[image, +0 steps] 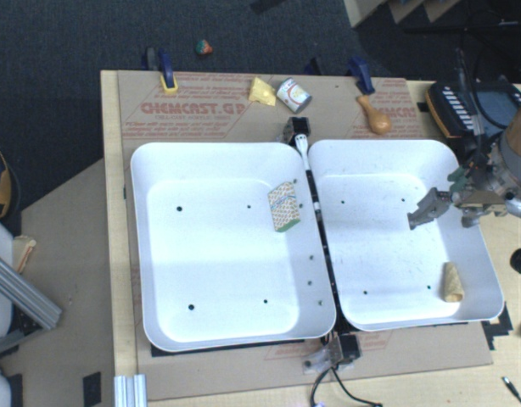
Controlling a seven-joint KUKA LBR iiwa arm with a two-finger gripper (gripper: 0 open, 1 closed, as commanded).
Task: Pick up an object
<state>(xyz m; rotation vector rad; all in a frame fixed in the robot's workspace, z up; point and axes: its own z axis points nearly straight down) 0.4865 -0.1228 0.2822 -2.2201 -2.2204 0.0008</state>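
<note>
A small patterned packet point(283, 206) lies in the left bin point(159, 193), close to its right wall. A tan, stubby object point(451, 282) rests in the near right corner of the right bin point(371, 155). My gripper point(447, 216) hangs over the right side of the right bin, up and slightly left of the tan object. Its two dark fingers point(423, 211) stand apart, open, with nothing between them.
Behind the bins on the board lie a yellow piece point(262, 91), a small white box point(294, 95) and a tan pear-shaped object point(375, 117). Blue clamps point(166, 68) hold the board's far edge. A black device point(451, 108) sits at the far right.
</note>
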